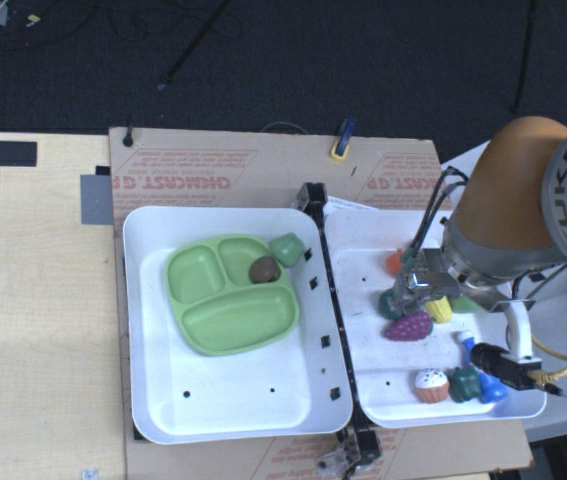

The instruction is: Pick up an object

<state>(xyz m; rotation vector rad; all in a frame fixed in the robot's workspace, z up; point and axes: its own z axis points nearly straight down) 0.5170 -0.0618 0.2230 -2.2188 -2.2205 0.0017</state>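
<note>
I see my claw low in the right bin, just above the purple grapes, its spread impossible to tell.

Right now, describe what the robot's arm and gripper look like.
The arm is bulky and rounded, with a broad orange band above a grey wrist. Thin black cables run along its left side. The gripper is a small, dark metallic assembly at the tip.

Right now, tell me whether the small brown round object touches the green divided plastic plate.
Touching. The camera view shows the small brown round object resting on the green divided plastic plate, in its upper right compartment, against the ridge, with no gap visible.
</note>
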